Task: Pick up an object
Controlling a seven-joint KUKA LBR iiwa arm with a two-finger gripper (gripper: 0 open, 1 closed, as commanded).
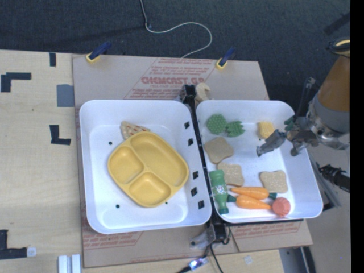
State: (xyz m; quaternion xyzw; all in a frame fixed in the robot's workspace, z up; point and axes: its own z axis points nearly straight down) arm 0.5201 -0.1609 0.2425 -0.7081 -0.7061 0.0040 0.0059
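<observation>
The right bin (301, 169) holds several toy foods: green broccoli (223, 125), a yellow chunk (265, 129), three bread slices (218, 150) (231, 174) (274, 181), a green bottle (218, 190), two carrots (250, 193) (253, 203) and a red fruit (281, 207). My gripper (282, 147) hangs over the right side of this bin, open, its two dark fingers spread apart with nothing between them. It is just right of the yellow chunk and above the rightmost bread slice.
The left bin (91, 152) holds a yellow divided plate (148, 168) with a tan wedge (132, 130) tucked behind it. A black divider (196, 152) runs between the bins. A white cable (182, 30) lies beyond the cardboard base.
</observation>
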